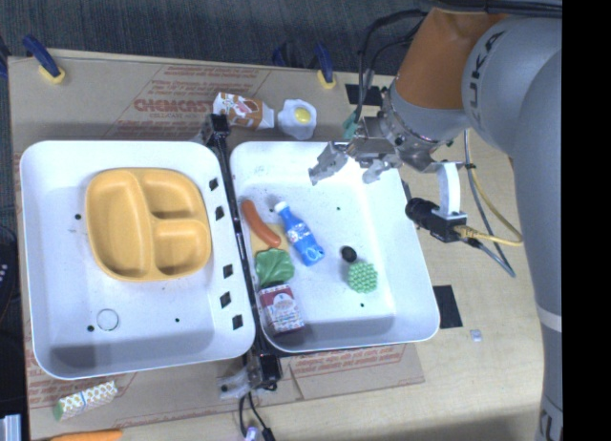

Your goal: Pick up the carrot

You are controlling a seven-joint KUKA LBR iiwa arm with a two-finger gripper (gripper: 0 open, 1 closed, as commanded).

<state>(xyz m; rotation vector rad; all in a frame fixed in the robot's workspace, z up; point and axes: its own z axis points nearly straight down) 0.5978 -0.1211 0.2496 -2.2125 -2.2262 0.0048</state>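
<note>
**Carrot Pick: Gripper Above the Right Bin, Nothing Held**

The gripper (348, 165) hangs over the far edge of the right bin (410, 267), its two fingers spread apart and nothing between them. The carrot (261, 223) lies on the bin floor close to the left wall, well apart from the fingers, angled toward the blue bottle (300, 235), which sits just beside its lower end. A green leafy piece (273, 265) and a red can (280, 308) crowd the near-left corner below it.

Clearance is tight on two sides (the wall and the bottle), so a descent along the carrot's upper end probably offers the most room. The bin's centre and far-right corner are open for travel. The left bin (57, 267) carries a yellow tray (148, 221).
</note>
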